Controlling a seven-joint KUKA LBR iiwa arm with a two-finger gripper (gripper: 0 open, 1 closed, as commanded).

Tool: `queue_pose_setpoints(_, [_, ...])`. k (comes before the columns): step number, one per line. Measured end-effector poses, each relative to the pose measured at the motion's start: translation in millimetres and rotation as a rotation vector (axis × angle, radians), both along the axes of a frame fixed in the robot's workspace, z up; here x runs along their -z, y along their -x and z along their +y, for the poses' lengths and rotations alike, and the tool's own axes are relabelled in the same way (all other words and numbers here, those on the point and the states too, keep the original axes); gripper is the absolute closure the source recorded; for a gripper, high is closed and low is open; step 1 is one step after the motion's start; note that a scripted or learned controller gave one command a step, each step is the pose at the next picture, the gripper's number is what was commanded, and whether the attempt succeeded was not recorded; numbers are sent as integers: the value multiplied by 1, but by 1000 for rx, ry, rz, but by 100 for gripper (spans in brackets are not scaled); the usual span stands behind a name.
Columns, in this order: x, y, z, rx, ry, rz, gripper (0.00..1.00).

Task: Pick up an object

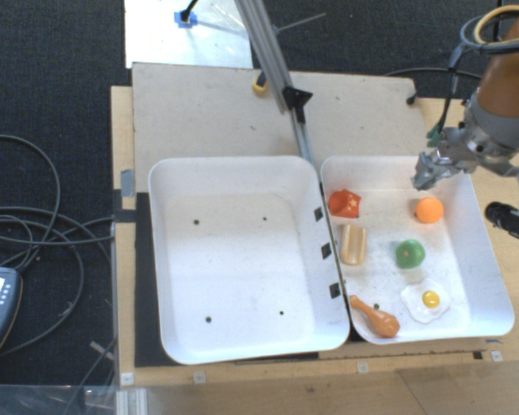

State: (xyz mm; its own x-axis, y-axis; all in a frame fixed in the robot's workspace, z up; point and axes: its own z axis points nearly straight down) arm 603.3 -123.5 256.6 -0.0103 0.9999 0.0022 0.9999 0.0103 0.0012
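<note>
Orange ball (429,210), round and without a long axis, is seen in the right bin (500,308) near its far right side. A green ball (409,253) and a fried egg (426,301) are found nearer the camera, with a red piece (345,203), a tan block (353,244) and a drumstick (375,316) to the left. The gripper (426,173) is poised just above and left of the ball; its opening cannot be told.

6 objects (410,254) crowd the right bin (476,232).
</note>
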Motion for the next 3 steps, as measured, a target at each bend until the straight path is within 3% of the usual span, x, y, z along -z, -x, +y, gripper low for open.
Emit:
queue_pose_setpoints(2, [-1,-6,106,0,0,0,100])
queue_pose_setpoints(3, [16,-1,162,0,0,2,100])
